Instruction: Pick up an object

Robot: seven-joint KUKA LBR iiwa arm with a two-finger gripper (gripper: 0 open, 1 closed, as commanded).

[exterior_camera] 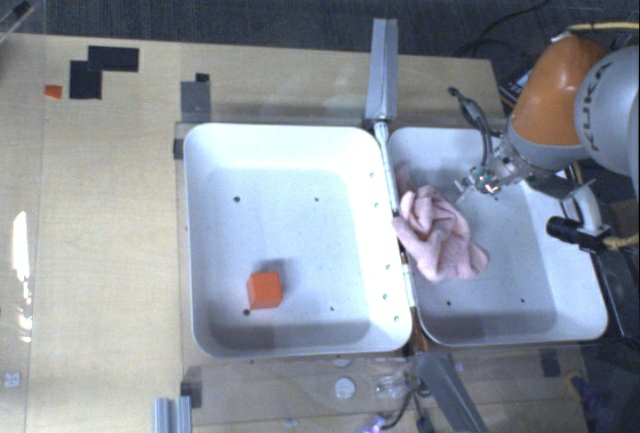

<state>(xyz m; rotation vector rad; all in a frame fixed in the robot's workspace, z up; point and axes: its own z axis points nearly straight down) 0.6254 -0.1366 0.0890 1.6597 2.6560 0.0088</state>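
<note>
A crumpled pink cloth [438,235] lies in the right bin [520,316], against its left wall. An orange cube [265,290] sits low in the left bin [290,161], towards its front left. My gripper [487,180] hangs over the upper part of the right bin, just right of and above the cloth's top edge. The cloth lies apart from the gripper. The arm's orange band [555,101] and grey wrist rise behind it at the right.
A metal divider rail [381,71] runs between the two bins at the back. Black marker shapes [97,69] and a small orange square [52,92] sit on the bench's far left. Cables trail at the upper right.
</note>
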